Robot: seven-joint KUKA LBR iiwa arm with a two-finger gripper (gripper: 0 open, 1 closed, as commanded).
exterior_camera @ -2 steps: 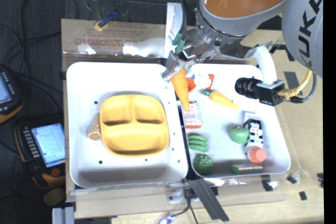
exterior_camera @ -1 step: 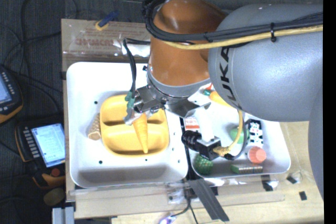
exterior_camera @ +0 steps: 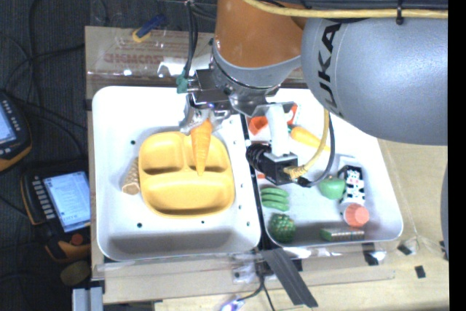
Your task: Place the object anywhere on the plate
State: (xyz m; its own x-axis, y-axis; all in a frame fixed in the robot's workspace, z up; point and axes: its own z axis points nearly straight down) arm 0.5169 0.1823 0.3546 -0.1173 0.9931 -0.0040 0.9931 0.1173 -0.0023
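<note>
Orange carrot [exterior_camera: 201,143] hangs point-down from the end effector [exterior_camera: 198,115], whose fingers are closed on its top, just above the yellow divided plate [exterior_camera: 186,189] in the left bin [exterior_camera: 116,113]. A cone [exterior_camera: 131,178] lies against the plate's left edge. The right bin [exterior_camera: 378,226] holds a green pod [exterior_camera: 275,197], a strawberry [exterior_camera: 282,227] and other small toys.
</note>
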